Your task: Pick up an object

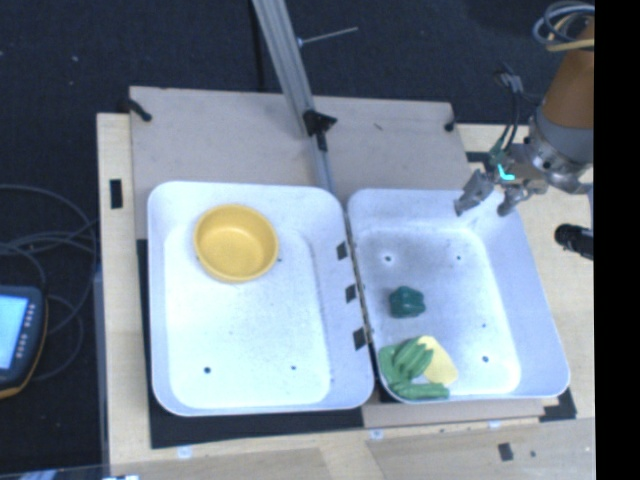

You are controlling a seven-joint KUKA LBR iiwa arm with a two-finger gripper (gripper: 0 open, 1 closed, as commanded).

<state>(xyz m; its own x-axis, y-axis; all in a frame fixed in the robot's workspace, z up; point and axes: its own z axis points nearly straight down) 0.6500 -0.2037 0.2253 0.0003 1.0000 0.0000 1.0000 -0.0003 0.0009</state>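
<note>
Status: nothing picked yet, as far as you can see here.

The claw sits at the 2 o'clock corner of the right bin, hanging over its upper rim. Fingers look spread, two dark tips splayed apart with bare white bin showing between them. Nothing is held between them. The arm comes in from 3 o'clock, orange band above the wrist.

Candidates, all in the right bin:
- dark green lump, near bin centre, standing alone with clear floor around it.
- green bundle at about 7 o'clock in the bin, lying against the lower wall.
- yellow piece touching the green bundle on its 3 o'clock side, partly under or beside it, can't tell which.

The left bin holds a yellow bowl at its 11 o'clock area, well apart from the claw.

My read: you're at the approach stage. Still to do: travel toward 7 o'clock from the claw's spot, descend, close, lift. Every object lies well apart from the claw, so no contact is made.

The dark green lump looks like the easiest target: it's isolated and nearest. The pair at the lower wall is crowded, and the wall may block one finger.

The desk around the bins carries no loose objects.
</note>
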